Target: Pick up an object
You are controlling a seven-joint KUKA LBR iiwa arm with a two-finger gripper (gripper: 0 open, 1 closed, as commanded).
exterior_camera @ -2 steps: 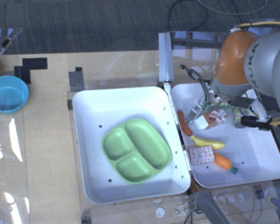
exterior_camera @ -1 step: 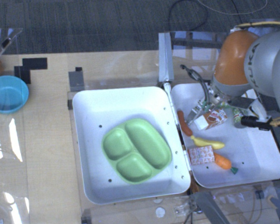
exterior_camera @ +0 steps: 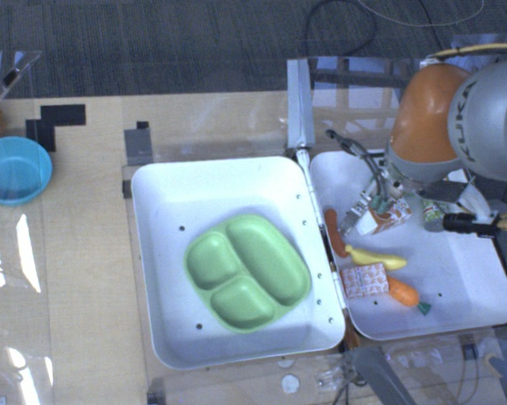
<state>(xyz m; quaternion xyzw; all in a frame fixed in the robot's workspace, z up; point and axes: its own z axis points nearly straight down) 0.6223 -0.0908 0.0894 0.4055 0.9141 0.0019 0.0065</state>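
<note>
Down in the right bin (exterior_camera: 474,301): hand (exterior_camera: 366,211), low over the bin's upper-left part, at the end of the grey arm (exterior_camera: 485,124) with its orange band (exterior_camera: 427,116). Fingers spread or pinched: cannot tell, too small and cluttered to read. Right beside the hand, toward the arm: a small crumpled packet (exterior_camera: 392,215) with red and white print, touching or nearly so, contact unclear. Below the hand along the bin's left wall: a thin red-orange stick (exterior_camera: 335,232), upright along the divider. Just below the packet: a yellow banana-like piece (exterior_camera: 375,258) lying slanted. Under that: a square red-patterned block (exterior_camera: 364,280), with an orange carrot (exterior_camera: 404,294) just to its right, green tip pointing away. Past the divider from the right bin: left bin (exterior_camera: 173,336), holding a green three-part tray (exterior_camera: 247,271). Far beyond, on the wooden surface (exterior_camera: 75,283), well apart from the right bin: a blue bowl (exterior_camera: 11,170).
</note>
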